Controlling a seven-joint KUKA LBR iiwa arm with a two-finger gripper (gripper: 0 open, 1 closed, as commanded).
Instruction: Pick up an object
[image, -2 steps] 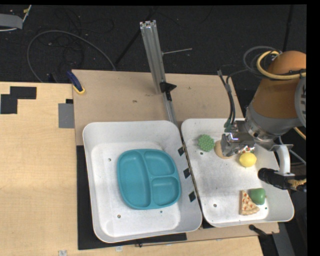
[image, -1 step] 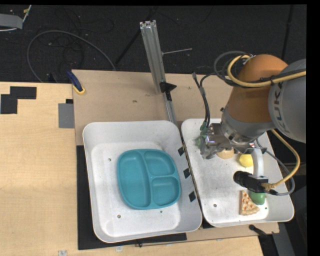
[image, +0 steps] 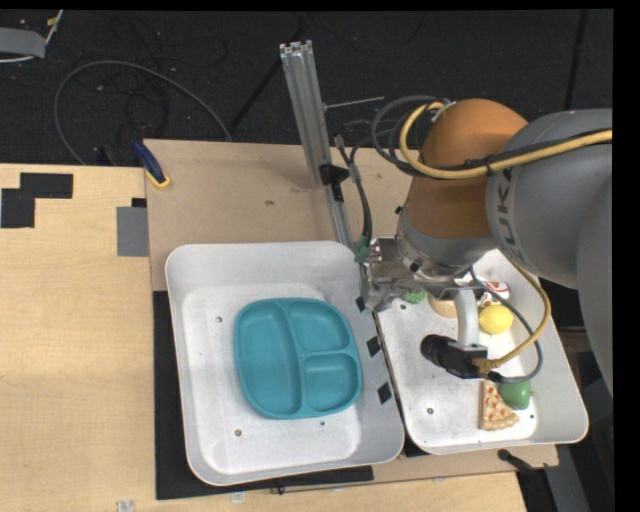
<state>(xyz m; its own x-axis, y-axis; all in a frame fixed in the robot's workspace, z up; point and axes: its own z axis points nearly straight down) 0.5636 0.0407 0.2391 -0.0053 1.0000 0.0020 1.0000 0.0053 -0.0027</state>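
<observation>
Arm (image: 565, 190): reaches in from the right, its orange band above the right bin (image: 440, 415).
Gripper (image: 392, 285): low at that bin's far left corner; grip state cannot be told.
Yellow ball (image: 494, 320): in the right bin, apart from the gripper.
Pizza slice (image: 495, 408): right bin's near right corner, a green piece (image: 517, 392) just beside it.
Plate (image: 297, 357): teal, divided, flat in the left bin (image: 200, 270).

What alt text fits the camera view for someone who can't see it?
A grey robot arm with an orange band reaches from the right over the right white bin, which holds a round yellow item, a pizza slice and a green item. The left white bin holds a teal divided plate.
</observation>
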